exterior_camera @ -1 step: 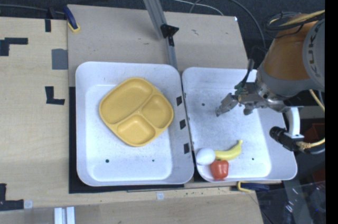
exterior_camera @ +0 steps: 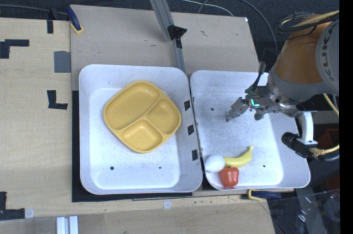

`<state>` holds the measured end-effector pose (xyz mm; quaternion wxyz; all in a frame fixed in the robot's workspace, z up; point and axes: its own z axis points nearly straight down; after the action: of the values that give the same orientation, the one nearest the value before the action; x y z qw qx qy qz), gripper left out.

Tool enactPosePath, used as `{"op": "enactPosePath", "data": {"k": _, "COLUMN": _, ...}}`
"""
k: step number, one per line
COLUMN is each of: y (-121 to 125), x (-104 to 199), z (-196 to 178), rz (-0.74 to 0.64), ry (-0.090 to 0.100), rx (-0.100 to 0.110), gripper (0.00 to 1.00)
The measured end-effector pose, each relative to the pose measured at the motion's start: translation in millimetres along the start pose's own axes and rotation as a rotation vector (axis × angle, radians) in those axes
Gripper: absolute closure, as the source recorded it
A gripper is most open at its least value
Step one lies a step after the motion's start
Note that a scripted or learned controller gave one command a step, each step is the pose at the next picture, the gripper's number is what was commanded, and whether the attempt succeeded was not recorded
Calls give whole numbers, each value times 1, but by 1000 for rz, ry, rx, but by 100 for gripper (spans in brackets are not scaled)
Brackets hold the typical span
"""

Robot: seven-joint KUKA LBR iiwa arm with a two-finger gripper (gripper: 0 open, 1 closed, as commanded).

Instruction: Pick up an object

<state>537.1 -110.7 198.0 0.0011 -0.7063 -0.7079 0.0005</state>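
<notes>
In the right bin (exterior_camera: 220, 89), near its front edge, lie a yellow banana (exterior_camera: 240, 158), a white egg-like ball (exterior_camera: 214, 163) and a red pepper-like piece (exterior_camera: 229, 176), close together. My gripper (exterior_camera: 236, 110) hangs over the middle of that bin, above and behind those objects, pointing left. Nothing shows between its fingers. A yellow divided plate (exterior_camera: 142, 116) rests in the left bin (exterior_camera: 94, 133).
A grey metal pole (exterior_camera: 160, 1) slants down from the top to the seam between the bins. The arm's orange and grey body (exterior_camera: 300, 70) covers the right bin's right rim. Cables trail at the right edge.
</notes>
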Motion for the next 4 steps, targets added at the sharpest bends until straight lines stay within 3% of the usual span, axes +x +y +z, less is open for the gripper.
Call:
{"op": "enactPosePath", "data": {"k": 1, "y": -2, "x": -4, "z": 64, "rz": 1, "ry": -1, "rx": 6, "gripper": 0}}
{"op": "enactPosePath", "data": {"k": 2, "y": -2, "x": -4, "z": 110, "rz": 1, "ry": -3, "rx": -2, "gripper": 0}}
{"op": "enactPosePath", "data": {"k": 3, "y": -2, "x": -3, "z": 99, "rz": 0, "ry": -1, "rx": -1, "gripper": 100}}
{"op": "enactPosePath", "data": {"k": 4, "y": 5, "x": 1, "z": 54, "rz": 0, "ry": -1, "rx": -5, "gripper": 100}}
